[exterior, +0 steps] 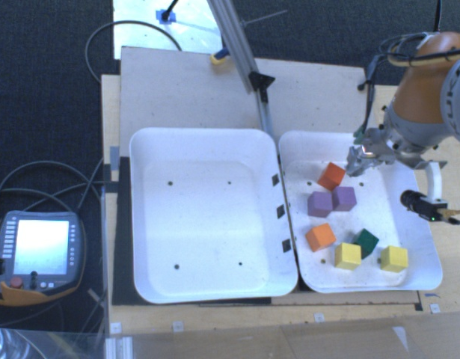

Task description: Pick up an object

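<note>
- Gripper [358, 159] low over upper part of right bin [420, 275], just right of an orange cube [332, 176]; finger state cannot be told from this slant.
- Nothing seen between the fingers; orange cube lies beside the tip, contact uncertain.
- Grey arm [431, 88] with orange band enters from the right, wrist over right bin's upper right corner.
- No readable writing anywhere; teach pendant [37, 256] at left shows a bright blank screen, button labels too small to read.
- Seven cubes in right bin, all small, matte, sharp-edged: upper orange cube tilted; two purple cubes [320, 203] [344, 198] touching side by side just below it; second orange cube [320, 236] lower left; two yellow cubes [348, 255] [394, 258] near the lower rim; green cube [366, 241] between the yellows, touching or nearly touching the left one.
- Purple pair close to upper orange cube; little gap there.
- Second orange cube near the divider between bins, tight on that side.
- Right yellow cube stands apart, open floor around it.
- Open floor along right bin's right wall and upper left corner.
- Left bin [207, 144] white, shallow, with four small dark dots on its floor.
- Metal pole [233, 28] slants down from the top, ending at the bins' shared upper edge.
</note>
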